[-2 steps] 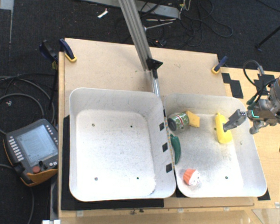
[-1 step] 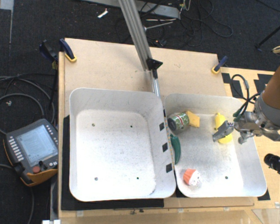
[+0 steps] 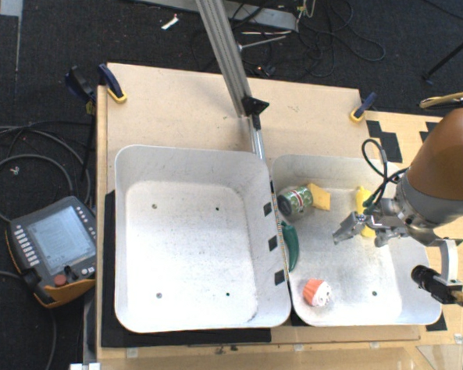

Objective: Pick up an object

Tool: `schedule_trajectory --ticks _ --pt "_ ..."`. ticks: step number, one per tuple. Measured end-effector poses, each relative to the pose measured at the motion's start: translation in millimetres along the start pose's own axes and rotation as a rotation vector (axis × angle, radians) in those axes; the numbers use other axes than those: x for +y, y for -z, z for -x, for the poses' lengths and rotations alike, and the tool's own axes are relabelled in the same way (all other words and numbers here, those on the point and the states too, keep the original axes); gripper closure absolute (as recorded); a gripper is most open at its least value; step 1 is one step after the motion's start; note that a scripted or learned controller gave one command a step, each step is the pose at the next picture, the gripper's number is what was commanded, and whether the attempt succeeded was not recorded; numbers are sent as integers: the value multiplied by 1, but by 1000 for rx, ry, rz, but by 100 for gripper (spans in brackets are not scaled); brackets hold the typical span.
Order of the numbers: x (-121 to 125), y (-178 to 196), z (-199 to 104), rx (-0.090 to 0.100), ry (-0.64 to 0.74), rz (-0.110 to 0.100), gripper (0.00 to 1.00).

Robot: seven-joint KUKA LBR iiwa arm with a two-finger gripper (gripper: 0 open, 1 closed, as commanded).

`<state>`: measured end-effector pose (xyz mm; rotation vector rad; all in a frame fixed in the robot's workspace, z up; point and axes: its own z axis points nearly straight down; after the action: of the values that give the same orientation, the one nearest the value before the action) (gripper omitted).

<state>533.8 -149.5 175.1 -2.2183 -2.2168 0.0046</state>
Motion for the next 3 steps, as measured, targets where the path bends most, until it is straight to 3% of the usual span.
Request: schedule_trajectory --ticks 1,2,3 --pt "-8 -57 -7 0 -1 -1 0" --pt "-6 -44 -7 -1 -1 7 100" --pt "-14 4 -8 -3 2 11 100"
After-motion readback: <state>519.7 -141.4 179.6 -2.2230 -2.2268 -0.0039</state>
